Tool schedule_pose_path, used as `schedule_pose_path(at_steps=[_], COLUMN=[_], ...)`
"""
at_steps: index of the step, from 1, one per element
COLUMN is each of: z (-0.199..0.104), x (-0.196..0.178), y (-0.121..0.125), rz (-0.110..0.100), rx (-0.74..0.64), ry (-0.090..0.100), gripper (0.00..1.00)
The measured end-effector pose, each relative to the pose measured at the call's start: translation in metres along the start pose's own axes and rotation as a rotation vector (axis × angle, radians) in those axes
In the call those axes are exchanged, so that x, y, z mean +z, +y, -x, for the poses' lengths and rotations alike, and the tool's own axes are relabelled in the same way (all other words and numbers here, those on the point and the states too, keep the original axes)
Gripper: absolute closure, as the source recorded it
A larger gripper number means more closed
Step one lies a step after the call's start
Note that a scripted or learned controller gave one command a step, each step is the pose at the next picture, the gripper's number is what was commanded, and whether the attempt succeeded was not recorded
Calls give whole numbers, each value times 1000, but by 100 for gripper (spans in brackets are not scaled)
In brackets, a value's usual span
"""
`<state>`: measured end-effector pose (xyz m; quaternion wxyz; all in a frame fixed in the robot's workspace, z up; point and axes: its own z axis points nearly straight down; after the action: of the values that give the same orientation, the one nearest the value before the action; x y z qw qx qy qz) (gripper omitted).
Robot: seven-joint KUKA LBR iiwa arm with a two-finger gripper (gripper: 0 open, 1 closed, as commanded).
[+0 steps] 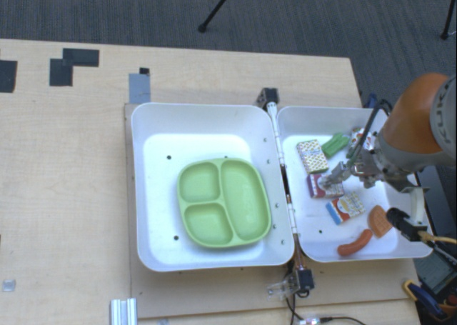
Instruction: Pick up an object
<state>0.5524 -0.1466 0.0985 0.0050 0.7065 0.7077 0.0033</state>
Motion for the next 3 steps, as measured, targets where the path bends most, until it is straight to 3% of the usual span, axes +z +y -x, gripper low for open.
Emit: schedule_pose_path(at_steps=[1, 2, 3], z=[-2, -2, -3], x=[-11, -11, -21], y=[2, 2, 3], rz=[4, 3, 7], rx=[-1, -1, -2], ry=[3, 3, 3], gripper=[100, 0, 100])
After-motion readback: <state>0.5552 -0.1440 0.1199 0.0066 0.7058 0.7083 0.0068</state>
